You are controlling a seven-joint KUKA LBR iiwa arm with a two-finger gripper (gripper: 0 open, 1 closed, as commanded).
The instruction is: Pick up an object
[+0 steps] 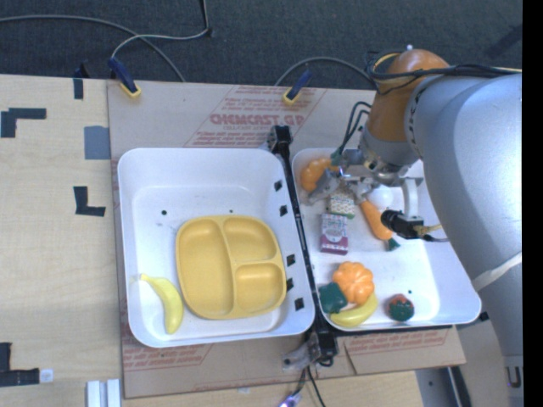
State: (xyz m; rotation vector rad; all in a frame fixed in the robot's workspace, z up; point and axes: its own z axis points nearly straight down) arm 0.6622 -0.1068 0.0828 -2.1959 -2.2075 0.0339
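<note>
My gripper hangs low over the far part of the right bin. Just to its left lies an orange fruit, and a carrot lies just to its right. A small pink and white packet lies directly in front of the gripper, close below its tip. Nothing can be seen held. Nearer the front of this bin are an orange pumpkin, a green vegetable, a yellow banana and a small red and green fruit.
The left bin holds a yellow divided plate and a second banana at its front left corner. A black divider runs between the bins. The arm's grey body covers the right bin's far right side.
</note>
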